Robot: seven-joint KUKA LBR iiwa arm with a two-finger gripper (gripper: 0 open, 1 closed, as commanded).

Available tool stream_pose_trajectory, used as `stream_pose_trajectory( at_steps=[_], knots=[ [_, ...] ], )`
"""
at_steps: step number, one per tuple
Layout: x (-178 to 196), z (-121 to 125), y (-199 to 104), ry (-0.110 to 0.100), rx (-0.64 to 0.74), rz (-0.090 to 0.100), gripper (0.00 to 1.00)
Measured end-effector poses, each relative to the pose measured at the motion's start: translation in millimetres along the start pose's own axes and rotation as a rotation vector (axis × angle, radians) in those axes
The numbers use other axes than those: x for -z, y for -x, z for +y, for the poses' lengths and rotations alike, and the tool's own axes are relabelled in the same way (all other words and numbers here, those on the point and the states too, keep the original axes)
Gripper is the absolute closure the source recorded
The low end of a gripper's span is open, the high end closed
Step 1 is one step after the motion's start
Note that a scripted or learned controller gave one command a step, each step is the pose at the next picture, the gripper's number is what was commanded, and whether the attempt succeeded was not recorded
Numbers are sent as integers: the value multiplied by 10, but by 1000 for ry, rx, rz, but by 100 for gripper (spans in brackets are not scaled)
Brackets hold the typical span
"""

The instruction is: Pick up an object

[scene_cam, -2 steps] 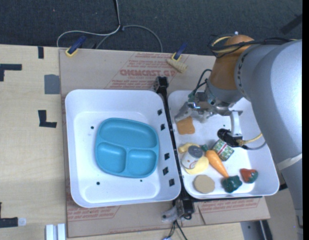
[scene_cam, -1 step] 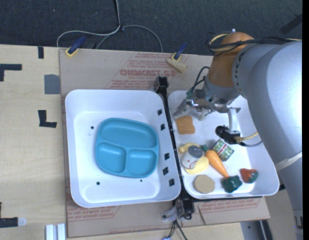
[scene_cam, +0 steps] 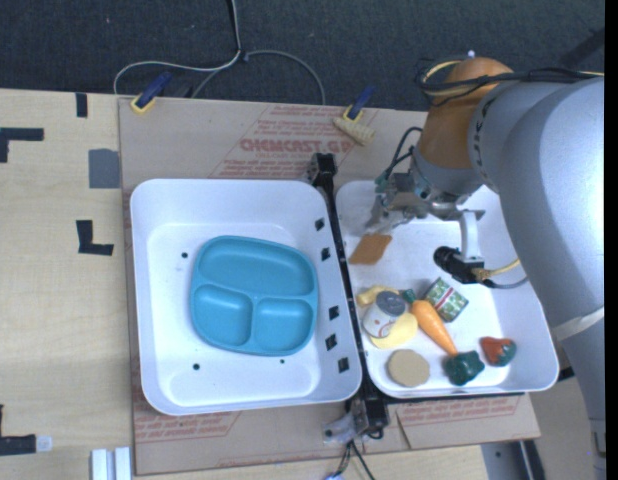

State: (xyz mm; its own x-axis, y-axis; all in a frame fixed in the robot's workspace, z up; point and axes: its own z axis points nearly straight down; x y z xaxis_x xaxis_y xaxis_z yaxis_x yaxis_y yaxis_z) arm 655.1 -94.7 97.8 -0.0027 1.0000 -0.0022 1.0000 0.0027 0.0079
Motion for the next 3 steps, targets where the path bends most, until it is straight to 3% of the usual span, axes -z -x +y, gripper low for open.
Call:
stream_pose_trajectory(
  at_steps=[1,2,3],
  knots=[
    [-21,-14,2,-5,-1,0,0],
    [-108,-454,7,-2,-2,0,0],
    [-120,-86,48,-6,0,2,0]
  ],
)
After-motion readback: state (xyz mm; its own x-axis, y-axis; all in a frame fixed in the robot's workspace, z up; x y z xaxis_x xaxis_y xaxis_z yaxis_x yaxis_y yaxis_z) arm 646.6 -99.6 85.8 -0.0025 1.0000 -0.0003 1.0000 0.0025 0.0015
